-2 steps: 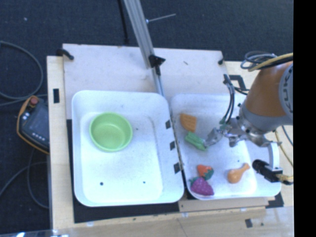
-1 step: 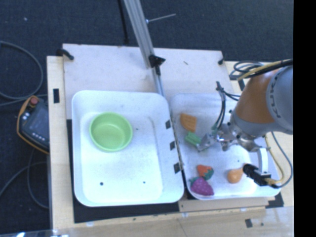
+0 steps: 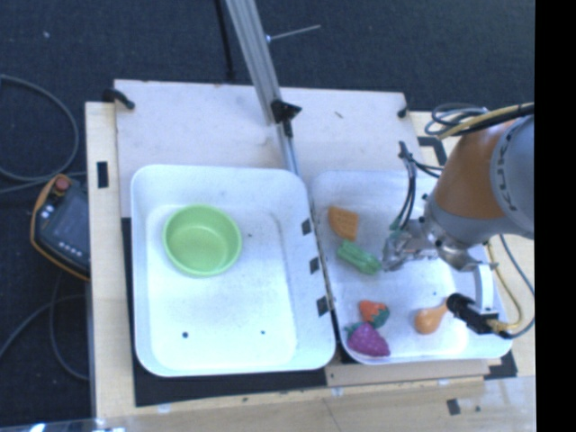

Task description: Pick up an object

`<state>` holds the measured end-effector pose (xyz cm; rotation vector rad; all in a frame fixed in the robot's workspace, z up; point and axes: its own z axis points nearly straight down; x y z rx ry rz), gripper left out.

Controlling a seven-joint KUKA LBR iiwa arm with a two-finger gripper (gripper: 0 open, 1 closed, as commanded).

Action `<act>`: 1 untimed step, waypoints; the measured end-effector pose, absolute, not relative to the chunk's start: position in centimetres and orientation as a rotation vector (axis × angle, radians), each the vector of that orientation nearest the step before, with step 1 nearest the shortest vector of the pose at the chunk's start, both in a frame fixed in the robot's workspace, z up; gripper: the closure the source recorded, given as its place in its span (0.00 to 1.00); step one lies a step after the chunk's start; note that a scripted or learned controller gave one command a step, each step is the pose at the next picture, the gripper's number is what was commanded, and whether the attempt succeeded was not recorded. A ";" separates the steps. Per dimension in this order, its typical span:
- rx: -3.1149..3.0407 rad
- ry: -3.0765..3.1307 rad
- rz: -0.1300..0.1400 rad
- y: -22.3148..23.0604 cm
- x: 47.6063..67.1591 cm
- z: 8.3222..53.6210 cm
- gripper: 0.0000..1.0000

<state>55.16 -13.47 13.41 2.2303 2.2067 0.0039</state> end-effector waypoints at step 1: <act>2.218 2.218 0.005 -13.2 55.0 17.9 1.00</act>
